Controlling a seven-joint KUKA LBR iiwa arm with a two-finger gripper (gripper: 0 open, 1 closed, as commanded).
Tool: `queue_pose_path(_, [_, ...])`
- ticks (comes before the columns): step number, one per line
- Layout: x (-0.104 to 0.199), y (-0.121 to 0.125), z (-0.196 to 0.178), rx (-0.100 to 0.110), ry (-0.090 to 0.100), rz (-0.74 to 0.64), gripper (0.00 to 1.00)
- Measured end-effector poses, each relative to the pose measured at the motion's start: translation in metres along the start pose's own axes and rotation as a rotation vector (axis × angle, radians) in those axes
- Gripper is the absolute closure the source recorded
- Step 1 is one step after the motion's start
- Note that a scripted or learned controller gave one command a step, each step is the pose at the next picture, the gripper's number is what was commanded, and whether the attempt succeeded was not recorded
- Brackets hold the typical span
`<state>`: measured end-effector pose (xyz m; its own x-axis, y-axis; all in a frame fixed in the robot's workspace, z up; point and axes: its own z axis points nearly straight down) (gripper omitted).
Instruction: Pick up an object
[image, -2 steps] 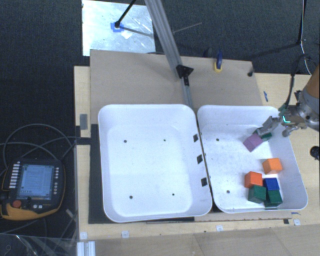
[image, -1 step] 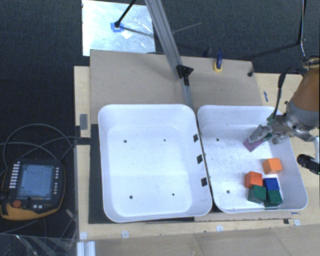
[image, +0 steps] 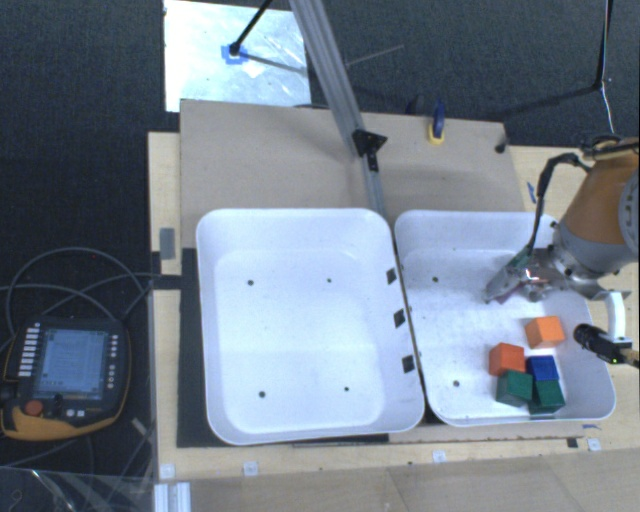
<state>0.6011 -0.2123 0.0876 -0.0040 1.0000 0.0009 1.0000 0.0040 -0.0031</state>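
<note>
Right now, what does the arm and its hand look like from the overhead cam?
The arm enters from the right: an orange band above a grey wrist section. A black cable loops along its outer side. The hand is a small grey metal piece over the right bin, with a reddish spot near its base. Finger detail is too small to make out.

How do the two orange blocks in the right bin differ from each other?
The lighter orange block lies apart from the pile, nearer the claw; the darker orange block touches the dark green block. The lighter one has a paler, peach tone; the darker one is more red-orange. Both are small cube-like blocks of similar size, resting on the floor of the right white bin.
</note>
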Motion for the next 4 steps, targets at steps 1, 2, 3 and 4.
queue_pose_path(1, [-0.001, 0.002, -0.014, -0.006, -0.002, -0.003, 1.00])
queue_pose_path(2, [-0.001, 0.002, -0.079, -0.011, -0.004, -0.001, 1.00])
queue_pose_path(3, [0.004, 0.002, -0.143, -0.012, -0.004, -0.002, 1.00])
queue_pose_path(4, [0.004, 0.003, -0.196, -0.012, -0.004, -0.001, 1.00])
